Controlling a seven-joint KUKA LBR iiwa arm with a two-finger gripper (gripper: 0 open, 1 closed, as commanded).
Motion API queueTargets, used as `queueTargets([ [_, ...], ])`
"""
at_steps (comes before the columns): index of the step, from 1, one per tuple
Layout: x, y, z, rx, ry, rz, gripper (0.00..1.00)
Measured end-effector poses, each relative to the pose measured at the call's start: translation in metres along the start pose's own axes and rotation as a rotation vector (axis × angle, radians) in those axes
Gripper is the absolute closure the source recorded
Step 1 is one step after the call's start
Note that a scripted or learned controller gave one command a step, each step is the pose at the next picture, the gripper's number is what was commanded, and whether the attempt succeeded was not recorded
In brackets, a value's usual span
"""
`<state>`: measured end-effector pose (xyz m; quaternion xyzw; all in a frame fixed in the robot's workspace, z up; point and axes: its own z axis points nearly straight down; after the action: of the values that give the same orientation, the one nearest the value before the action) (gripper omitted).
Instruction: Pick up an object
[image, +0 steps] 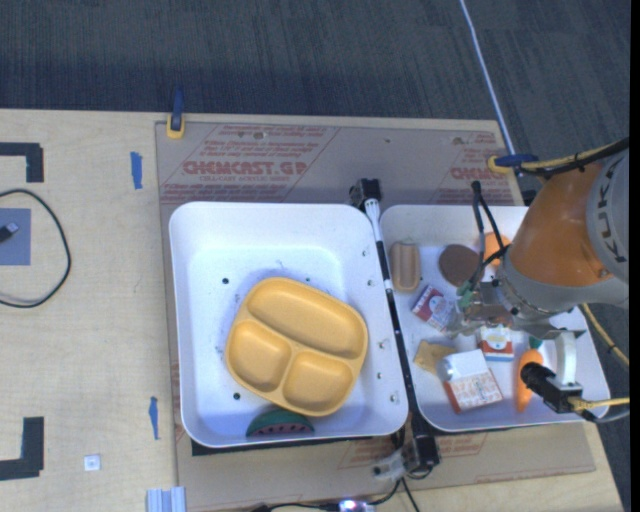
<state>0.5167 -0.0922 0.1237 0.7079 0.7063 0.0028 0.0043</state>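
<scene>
Glossy, probably plastic yellow tray (296, 344); smooth white bins (200, 300); pale wood bench (90, 350).

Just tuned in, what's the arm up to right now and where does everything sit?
The arm is over the right bin, its gripper down among the small items there: a hot dog bun, a brown disc, a red and white box and an orange carrot-like piece. Nothing can be seen between its fingers. The left bin holds a yellow divided plate, with a watermelon slice at its near edge.
</scene>
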Motion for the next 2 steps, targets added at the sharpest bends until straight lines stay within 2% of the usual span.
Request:
queueTargets([
  [1, 0.000, 0.000, 0.000, 0.000, 0.000, 0.000, 0.00],
  [2, -0.007, -0.011, 0.033, -0.009, 0.000, -0.003, 0.00],
])
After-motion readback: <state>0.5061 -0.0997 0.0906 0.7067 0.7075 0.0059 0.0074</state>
